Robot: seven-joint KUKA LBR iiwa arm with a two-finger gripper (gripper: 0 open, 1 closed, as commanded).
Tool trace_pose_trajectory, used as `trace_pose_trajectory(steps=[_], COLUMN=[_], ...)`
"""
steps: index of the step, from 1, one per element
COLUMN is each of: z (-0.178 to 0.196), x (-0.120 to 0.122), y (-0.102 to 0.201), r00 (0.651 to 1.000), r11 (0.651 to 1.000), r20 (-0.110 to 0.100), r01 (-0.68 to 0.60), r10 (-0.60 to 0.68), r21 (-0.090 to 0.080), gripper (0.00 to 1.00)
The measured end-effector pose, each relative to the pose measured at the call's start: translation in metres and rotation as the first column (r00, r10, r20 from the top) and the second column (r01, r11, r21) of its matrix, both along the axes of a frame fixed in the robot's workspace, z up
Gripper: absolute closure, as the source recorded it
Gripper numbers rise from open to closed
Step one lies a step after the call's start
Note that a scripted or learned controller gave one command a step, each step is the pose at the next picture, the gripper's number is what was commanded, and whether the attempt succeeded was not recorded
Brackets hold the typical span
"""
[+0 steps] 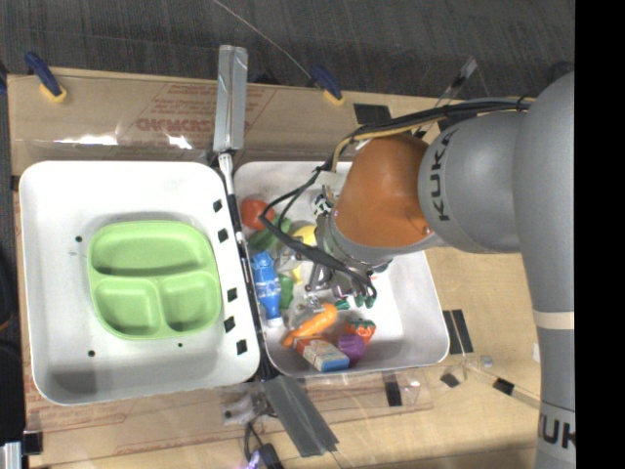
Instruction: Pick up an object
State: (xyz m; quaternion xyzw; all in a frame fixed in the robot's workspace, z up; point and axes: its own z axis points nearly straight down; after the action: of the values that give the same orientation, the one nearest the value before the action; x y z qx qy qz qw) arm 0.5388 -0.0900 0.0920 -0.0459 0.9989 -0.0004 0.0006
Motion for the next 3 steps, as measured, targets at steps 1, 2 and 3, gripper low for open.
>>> trace_pose_trajectory(steps=[1,2,3], z=[0.011,0.011,0.002], x=[0.002,0.002,0.032], y=[0.002,0.002,-0.008], r00=[1.000,1.000,0.881], r11=[1.000,1.000,0.881], r20=[0.005,0.004,0.000], r01=[-0.008,-0.008,-0.473], r10=[0.008,0.008,0.473], r21=[-0.001,0.000,-0.009], gripper=[1.00,0.00,0.00])
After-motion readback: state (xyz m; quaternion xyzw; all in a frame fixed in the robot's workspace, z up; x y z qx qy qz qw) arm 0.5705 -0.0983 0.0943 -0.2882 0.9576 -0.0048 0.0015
